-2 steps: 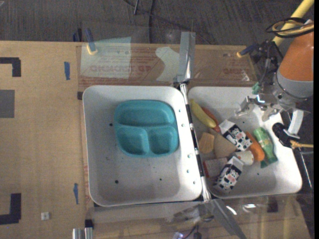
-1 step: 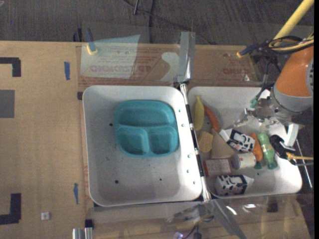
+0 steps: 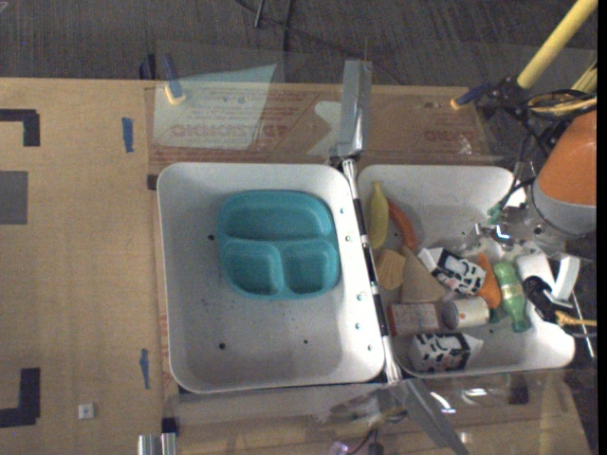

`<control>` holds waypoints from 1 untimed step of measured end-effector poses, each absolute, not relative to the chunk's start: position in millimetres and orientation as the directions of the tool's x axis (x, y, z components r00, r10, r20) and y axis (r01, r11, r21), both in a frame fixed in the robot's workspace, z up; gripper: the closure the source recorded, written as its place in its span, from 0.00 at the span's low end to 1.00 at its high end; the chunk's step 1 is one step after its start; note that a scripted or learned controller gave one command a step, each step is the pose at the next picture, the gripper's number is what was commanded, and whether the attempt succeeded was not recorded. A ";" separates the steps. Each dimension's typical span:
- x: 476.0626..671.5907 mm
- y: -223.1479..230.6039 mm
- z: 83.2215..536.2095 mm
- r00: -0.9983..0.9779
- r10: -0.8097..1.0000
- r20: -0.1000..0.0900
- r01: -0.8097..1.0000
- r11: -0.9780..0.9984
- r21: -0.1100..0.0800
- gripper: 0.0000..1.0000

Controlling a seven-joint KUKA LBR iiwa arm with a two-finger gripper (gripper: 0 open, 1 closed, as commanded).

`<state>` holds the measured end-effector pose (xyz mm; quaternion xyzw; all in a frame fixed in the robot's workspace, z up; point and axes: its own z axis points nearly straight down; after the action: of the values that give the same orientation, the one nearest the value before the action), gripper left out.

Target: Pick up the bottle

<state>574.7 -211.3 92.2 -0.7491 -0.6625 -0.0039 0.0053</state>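
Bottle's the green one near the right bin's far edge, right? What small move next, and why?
Probably yes. The green bottle lies in the right bin, packed beside an orange item and a can. The gripper sits just above it, so I'd centre over the bottle's body before descending.

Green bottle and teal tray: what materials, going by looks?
Green bottle: probably translucent plastic. Light passes through its pale green body and it has a soft sheen; glass can't be ruled out. Teal tray: likely moulded plastic, opaque and matte, with rounded corners, three smooth-edged compartments, even colour and no sharp highlights.
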 end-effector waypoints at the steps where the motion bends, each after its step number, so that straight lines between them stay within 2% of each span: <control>1: 541.0 -211.9 97.6 0.109 0.994 0.008 0.994 -0.108 -0.005 0.00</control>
<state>541.0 -211.9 97.6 -0.7445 -0.6676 -0.0010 0.0045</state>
